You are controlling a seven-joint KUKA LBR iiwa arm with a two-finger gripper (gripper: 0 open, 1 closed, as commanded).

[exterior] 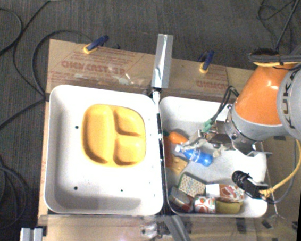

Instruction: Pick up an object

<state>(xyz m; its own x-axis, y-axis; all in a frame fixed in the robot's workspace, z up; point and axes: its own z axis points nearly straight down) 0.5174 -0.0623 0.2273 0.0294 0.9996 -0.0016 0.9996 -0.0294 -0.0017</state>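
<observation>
My gripper point(197, 144) hangs low over the middle of the right bin point(194, 108), under the grey wrist and orange band. It is right above a blue bottle point(199, 158) with a white cap end that lies on its side. An orange object point(176, 138) lies just left of the gripper, and a yellow item point(177, 164) sits below that. Whether the gripper touches the bottle is hidden by its own body.
A yellow divided tray point(114, 135) lies in the left bin point(59, 177). Along the right bin's front edge sit a patterned box point(191, 184), a red and white can point(204, 204), a red and white pack point(230, 192) and a yellow-green piece point(228, 207). A black cable plug point(242, 180) hangs nearby.
</observation>
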